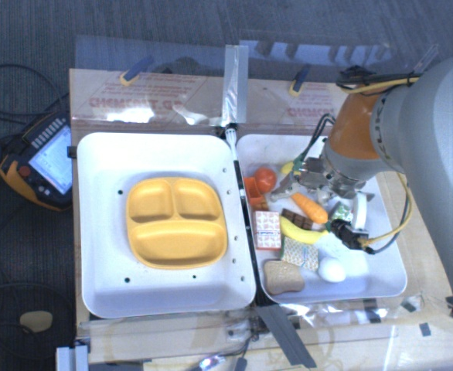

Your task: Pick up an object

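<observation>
The right bin (381, 280) holds a pile of toy food: an orange carrot (309, 206), a yellow banana (300, 231), a red tomato (265, 179), a white egg (332, 270), a brown bread piece (283, 277) and two patterned packets (268, 230). My gripper (336, 203) reaches down into this bin just right of the carrot, over the pile. The wrist and cables hide its fingertips.
The left bin (103, 269) carries a yellow divided plate (176, 221). A ridge (243, 215) separates the two bins. A teach pendant (45, 165) with cables lies on the floor at the left. Clear plastic sheeting and tape sit behind the bins.
</observation>
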Tool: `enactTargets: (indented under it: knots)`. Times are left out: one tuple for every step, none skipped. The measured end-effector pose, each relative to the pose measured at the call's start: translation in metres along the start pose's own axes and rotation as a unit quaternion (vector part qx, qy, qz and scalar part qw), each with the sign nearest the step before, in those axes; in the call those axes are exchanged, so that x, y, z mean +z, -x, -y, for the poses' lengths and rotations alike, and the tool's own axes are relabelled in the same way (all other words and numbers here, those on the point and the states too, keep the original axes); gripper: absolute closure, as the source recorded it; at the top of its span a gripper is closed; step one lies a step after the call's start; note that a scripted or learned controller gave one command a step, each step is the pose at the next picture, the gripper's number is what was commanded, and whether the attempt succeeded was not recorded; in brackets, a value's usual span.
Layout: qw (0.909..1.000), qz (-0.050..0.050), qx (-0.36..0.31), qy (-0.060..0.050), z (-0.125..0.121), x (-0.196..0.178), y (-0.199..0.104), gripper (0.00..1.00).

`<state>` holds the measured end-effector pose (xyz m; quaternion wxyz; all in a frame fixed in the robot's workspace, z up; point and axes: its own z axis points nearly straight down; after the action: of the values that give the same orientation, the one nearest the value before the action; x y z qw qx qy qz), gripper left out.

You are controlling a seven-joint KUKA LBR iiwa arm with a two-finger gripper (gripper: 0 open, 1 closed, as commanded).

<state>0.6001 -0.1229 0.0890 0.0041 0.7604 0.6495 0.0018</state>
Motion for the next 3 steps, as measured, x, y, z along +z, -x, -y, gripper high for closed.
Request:
enactTargets:
  knots:
    - [1.0,-0.001,0.0,0.001,-0.001,-0.01,0.0,1.0]
    - [0.9959,-0.001,-0.091,-0.004,0.035,-0.188,-0.039,1.0]
    - [0.9959,-0.002,-0.091,-0.005,0.036,-0.188,-0.039,0.0]
